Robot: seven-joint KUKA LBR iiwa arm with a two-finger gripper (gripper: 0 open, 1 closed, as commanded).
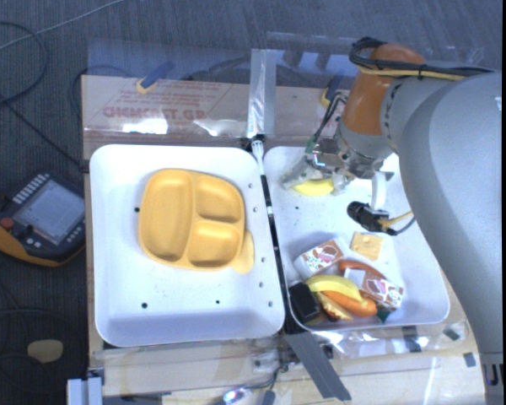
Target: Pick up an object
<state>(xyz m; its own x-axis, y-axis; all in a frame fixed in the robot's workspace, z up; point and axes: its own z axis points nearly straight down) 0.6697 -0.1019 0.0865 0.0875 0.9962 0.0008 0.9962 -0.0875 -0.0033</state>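
Yellow divided tray (192, 218), three compartments, lies in the left bin (118, 302), slightly toward that bin's upper half. Right bin (422, 289) holds the loose items. Gripper (319, 169) is down at the right bin's upper left corner, over a pale yellow banana-like piece (314, 188) that lies on the bin floor just beneath it; whether the fingers are spread or closed cannot be told, nor whether they touch the piece. Grey arm with orange band (373, 99) reaches in from the right. Small yellow cracker-like square (367, 245) sits mid-bin. Pile at the bin's lower edge: a printed packet (320, 258), a toy banana (331, 287), an orange carrot-like piece (354, 305), a black item (304, 302). Handheld pendant (35, 218) on the floor, left of the bench.
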